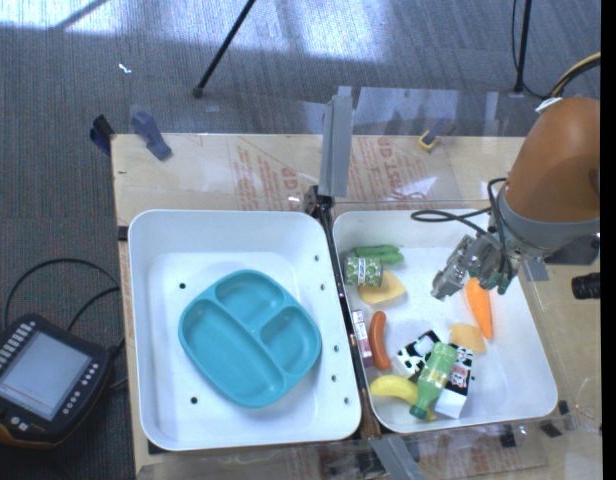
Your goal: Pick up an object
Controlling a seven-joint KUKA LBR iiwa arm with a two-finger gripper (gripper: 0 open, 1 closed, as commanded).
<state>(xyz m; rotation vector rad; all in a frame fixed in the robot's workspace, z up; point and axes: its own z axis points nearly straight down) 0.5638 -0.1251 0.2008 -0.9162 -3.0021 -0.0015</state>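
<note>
My gripper (pixel 475 276) hangs low over the right bin (pixel 518 368), in its upper right part, under the orange band of the arm (pixel 553 163). Its fingers (pixel 448 283) stand spread open. An orange carrot (pixel 480 311) lies just below it, its thick top end reaching up between the fingers and its tip pointing toward the front. I cannot tell whether the fingers touch the carrot.
The right bin also holds a green vegetable (pixel 380 254), a green can (pixel 364 270), a yellow wedge (pixel 385 289), a red sausage (pixel 378 334), a banana (pixel 393 388), a green bottle (pixel 435 380) and small boxes (pixel 420 353). A teal divided plate (pixel 250 338) lies in the left bin (pixel 148 268).
</note>
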